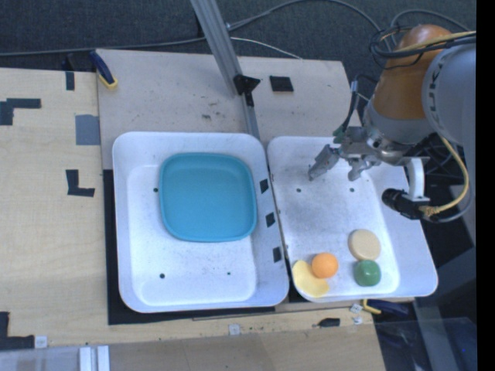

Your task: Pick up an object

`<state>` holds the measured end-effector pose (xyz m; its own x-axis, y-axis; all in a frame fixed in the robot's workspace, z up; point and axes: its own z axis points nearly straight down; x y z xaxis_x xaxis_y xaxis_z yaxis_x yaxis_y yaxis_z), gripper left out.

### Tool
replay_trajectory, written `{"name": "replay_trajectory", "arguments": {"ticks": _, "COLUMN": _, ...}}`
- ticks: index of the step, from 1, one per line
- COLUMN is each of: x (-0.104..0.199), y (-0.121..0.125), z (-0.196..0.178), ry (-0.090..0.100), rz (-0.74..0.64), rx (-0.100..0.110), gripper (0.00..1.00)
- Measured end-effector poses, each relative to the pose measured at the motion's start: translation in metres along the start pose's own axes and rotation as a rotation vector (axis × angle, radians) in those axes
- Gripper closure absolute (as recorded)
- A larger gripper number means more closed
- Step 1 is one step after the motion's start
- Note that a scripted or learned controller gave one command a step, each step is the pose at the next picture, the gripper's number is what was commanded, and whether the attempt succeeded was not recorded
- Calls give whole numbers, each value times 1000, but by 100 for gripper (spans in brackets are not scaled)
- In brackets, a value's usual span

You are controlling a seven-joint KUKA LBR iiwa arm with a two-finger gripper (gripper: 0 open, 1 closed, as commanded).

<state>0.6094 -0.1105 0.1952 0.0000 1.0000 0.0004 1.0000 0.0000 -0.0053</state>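
The two-finger gripper [338,168] is seen spread and empty above the right white bin's [309,207] far end. The small orange ball [324,265], pale yellow piece [308,281], beige disc [364,244] and green ball [366,273] are clustered at the near end, well apart from it. A grasp could be spoiled by neighbours touching, since a round ball may be nudged away.

From my remote station I note a wooden bench [46,230] carrying strips of dark tape [75,182] toward 9 o'clock. A blue-and-yellow clamp [104,69] sits at 11 o'clock on the lighter board [170,91]. A grey metal rail [224,49] runs aslant from 12 o'clock down toward centre, ending beside a black bracket [246,85]. A black square patch [281,84] lies just right of it. Dark carpet [93,10] crosses the top, with grey cable [302,5] trailing over it.
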Motion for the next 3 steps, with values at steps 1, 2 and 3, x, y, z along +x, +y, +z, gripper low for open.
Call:
{"name": "replay_trajectory", "arguments": {"ticks": 1, "x": -2, "y": -1, "z": 63, "ry": 0, "rz": 0, "rx": 1, "gripper": 0}}
{"name": "replay_trajectory", "arguments": {"ticks": 2, "x": -2, "y": -1, "z": 107, "ry": -1, "rz": -1, "rx": -5, "gripper": 0}}
{"name": "replay_trajectory", "arguments": {"ticks": 3, "x": -3, "y": 0, "z": 95, "ry": -2, "rz": -1, "rx": -8, "gripper": 100}}
